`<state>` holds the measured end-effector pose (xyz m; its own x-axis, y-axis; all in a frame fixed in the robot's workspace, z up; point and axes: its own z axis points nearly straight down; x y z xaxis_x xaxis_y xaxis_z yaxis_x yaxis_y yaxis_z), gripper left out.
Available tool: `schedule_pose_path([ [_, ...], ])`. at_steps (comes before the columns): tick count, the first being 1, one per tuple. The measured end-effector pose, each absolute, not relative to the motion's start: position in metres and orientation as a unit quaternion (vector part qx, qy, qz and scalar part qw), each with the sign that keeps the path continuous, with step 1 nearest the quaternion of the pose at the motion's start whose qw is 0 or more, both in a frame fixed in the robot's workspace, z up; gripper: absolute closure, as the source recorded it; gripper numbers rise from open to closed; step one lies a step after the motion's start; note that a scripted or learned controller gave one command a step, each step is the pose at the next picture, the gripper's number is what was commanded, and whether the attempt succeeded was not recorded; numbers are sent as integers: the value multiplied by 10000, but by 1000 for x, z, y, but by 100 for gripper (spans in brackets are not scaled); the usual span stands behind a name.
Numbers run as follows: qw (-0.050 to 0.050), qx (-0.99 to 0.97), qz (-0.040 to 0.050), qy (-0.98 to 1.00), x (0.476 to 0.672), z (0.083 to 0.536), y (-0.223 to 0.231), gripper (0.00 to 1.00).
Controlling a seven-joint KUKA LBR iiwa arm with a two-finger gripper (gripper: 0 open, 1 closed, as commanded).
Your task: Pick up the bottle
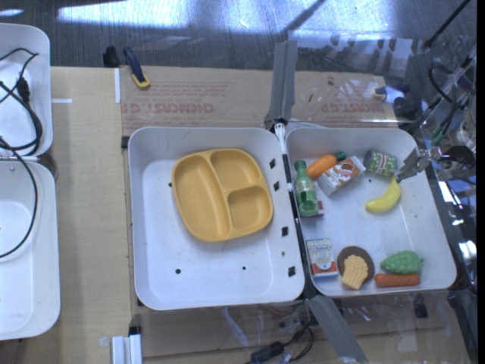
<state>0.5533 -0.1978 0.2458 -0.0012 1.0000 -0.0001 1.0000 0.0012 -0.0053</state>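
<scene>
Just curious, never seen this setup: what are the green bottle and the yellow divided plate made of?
The green bottle looks like see-through tinted plastic, with light passing through its body, though it is too small to be sure. The yellow divided plate looks like moulded plastic with a matte-to-satin finish: even colour, soft rounded ridges, only faint sheen.

Right of the 1 yellow divided plate (222,193), which lies in 1 of 2 white bins (151,226), lie 1 green bottle (305,190), 2 carrots (326,163), 2 cartons (339,176), 1 can (380,162), 1 banana (385,197), 1 cookie (354,264) and 1 green vegetable (401,262).
</scene>
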Motion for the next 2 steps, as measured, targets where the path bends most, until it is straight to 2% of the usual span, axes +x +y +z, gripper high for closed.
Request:
schedule_pose_path([
  [1, 28, -7631, 27, -6462, 503, 134, -98, 0],
  [2, 27, -7851, 24, -6194, 477, 115, -174, 0],
])
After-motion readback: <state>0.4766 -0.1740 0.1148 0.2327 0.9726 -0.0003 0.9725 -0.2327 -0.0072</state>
